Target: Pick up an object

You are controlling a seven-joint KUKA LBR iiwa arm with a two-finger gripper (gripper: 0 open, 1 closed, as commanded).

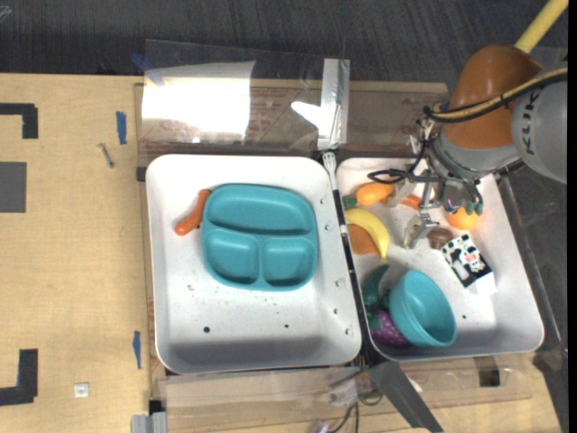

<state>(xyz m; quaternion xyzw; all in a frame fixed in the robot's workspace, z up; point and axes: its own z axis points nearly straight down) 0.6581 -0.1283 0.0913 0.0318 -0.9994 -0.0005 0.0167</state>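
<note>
Gripper [422, 228] fingers look apart, holding nothing — crowded yellow plastic banana [370, 228] and small brown round toy [439, 237] risk a nudge or miss.

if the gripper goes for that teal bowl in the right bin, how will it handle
The teal bowl lies tipped on its side, so a push would probably roll or rock it. It looks like thin, stiff plastic, likely light for its size. Its smooth curved wall may slip from the fingers; the rim seems a safer hold. The purple grapes beside it could shift too.
</note>
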